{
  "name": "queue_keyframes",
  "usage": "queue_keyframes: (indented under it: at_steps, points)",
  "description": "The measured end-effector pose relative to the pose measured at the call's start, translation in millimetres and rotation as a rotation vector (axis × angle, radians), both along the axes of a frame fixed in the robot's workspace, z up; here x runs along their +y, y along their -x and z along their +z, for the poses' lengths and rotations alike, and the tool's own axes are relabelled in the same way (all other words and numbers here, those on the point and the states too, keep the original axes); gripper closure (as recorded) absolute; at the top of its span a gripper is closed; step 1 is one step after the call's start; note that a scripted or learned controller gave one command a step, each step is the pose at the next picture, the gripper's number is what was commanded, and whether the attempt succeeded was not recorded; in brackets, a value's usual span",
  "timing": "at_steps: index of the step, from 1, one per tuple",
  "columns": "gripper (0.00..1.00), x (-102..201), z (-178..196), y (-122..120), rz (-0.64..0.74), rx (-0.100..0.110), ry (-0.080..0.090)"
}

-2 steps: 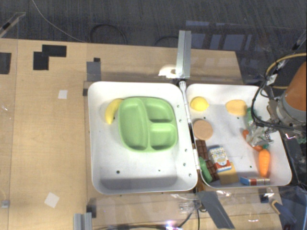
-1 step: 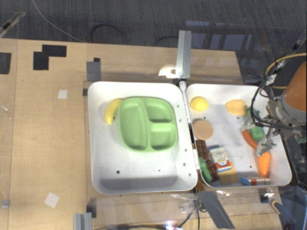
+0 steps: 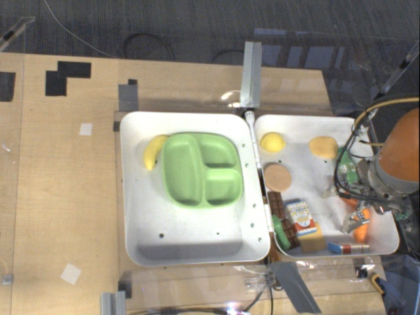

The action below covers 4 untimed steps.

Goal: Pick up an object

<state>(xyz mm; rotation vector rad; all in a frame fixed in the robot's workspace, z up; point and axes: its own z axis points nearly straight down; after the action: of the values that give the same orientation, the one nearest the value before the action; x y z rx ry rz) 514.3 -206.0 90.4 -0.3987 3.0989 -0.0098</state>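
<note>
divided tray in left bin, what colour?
Light green. The divided tray shows plainly in the camera view, lying in the left bin, with a banana at its left edge.

bright even overhead light, pretty soft focus all over, white bins (image 3: 197, 251) a bit blown out, glare spot on the metal post (image 3: 249, 77) between them, grey shadow along the left bin's near wall, top floor area dim and grainy

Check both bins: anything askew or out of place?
One thing: the yellow banana in the left white bin is wedged partly under the edge of the green divided plastic plate, so just its end shows. Right white bin items lie crowded but unspilled.
</note>
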Motion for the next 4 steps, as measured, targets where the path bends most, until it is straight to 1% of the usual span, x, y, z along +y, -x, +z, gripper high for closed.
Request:
queue_keyframes:
  at_steps: [1, 2, 3, 4]
  points:
    - [0.00, 1.3, 0.2, 14.0, -0.017, -0.004, 0.000]
    - [0.00, 1.1, 0.1, 14.0, -0.053, -0.001, -0.002]
    - [0.00, 0.5, 0.3, 15.2, 0.003, -0.004, 0.002]
    - [0.00, 0.3, 0.2, 14.8, -0.004, -0.002, 0.001]
